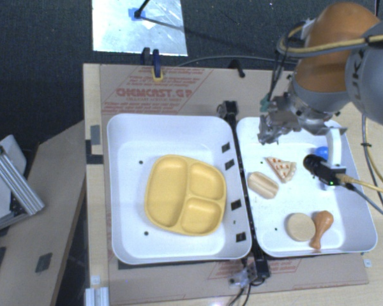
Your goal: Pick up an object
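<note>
- The claw [270,132] hangs over the right bin [352,236], near its far corner on the side next to the left bin [127,171]. You cannot tell if it is apart or together, and you see nothing in it.
- The pizza slice [282,168] is the closest toy. It lies flat just in front of the claw, near that same wall.
- It is a small, thin triangle, tan with red spots and a pale crust edge.
- Watch out: it is so flat that the claw may slide over it or push it away.
- The bread roll [263,185] lies just beside the slice. A drop that is a bit off could bump it or grab both.
- The wall is close too, so the claw could hit it.
- The round biscuit [299,227] and drumstick [320,226] sit by the near edge, well apart from the claw.
- The yellow plate [185,195] sits in the left bin.
</note>
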Robot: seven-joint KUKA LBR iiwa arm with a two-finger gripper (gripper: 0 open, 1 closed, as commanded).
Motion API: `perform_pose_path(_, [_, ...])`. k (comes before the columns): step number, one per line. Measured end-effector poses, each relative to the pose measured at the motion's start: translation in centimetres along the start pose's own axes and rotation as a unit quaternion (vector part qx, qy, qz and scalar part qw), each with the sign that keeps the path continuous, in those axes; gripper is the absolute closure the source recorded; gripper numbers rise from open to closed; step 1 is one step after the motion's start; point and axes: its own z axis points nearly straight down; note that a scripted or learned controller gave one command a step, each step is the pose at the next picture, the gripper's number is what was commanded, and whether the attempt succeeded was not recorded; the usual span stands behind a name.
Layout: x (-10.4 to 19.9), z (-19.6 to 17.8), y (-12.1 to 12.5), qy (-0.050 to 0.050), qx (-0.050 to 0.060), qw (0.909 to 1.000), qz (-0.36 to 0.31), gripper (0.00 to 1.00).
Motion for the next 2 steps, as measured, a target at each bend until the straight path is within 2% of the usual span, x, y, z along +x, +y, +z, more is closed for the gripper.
perform_pose_path(1, [4.6, 0.6, 0.1, 0.0, 0.001, 1.0, 0.0, 1.0])
perform_pose_path(2, [10.0, 3.0, 1.3, 0.0, 0.001, 1.0, 0.0, 1.0])
